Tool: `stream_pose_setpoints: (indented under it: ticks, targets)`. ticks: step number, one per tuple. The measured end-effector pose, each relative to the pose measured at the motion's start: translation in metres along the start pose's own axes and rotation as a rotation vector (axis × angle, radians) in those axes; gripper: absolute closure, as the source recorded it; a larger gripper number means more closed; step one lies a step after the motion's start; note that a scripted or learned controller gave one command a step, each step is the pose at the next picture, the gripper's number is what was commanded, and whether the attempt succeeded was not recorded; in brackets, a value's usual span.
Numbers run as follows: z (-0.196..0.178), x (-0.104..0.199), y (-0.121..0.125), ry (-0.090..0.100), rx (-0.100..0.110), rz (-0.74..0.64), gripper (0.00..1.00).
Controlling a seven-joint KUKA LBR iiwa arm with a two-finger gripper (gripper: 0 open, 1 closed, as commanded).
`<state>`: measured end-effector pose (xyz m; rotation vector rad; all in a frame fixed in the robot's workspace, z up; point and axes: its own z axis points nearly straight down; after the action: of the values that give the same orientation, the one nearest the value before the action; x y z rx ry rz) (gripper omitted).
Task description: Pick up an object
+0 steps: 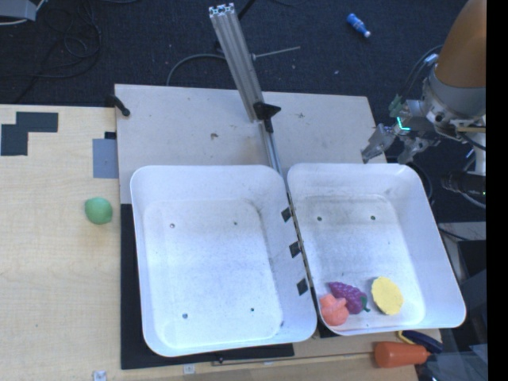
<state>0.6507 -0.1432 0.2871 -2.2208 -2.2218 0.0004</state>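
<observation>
Floor: dark carpet across the top of the view, with loose black cables (75, 34) at upper left and a small blue object (358, 25) lying at upper right.
Surface, left part: pale wood panel (55, 268) with dark grey rectangular patches (103, 157) near its upper edge.
Green ball (98, 210): rests on the wood panel, well apart from both bins, just left of the black mat.
Black mat (127, 292): lies under the left bin, showing along its left and lower edges.
Surface, back part: whitish board (190, 129) behind the bins, scuffed, with a few dark marks.
Aluminium rail (238, 58): slants from the floor at upper centre down toward the seam between the bins, with a black bracket (266, 111) partway along.
Left bin (159, 185): shallow, white, speckled floor with small holes.
Black clips (292, 248): three, along the seam where the bins meet.
Right bin (413, 205): shallow, white, touching the left bin.
Orange object (333, 310): in the right bin's near left corner, touching the purple one.
Purple object (348, 294): just right of and behind the orange one, a small green bit at its right end.
Yellow object (387, 295): rounded, near the front wall, just beside the purple one.
Orange item (401, 353): outside the right bin, on the surface below its front edge.
Arm (460, 46): at upper right, orange band above a grey wrist.
End effector (383, 143): over the far right corner of the right bin, well apart from the three objects; I cannot tell how it stands.
</observation>
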Motion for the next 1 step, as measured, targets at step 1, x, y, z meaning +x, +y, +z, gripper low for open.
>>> stream_pose_setpoints:
  ticks: [1]
  targets:
    - [0.0000,0.0000,0.0000,0.000,0.000,0.000,0.00]
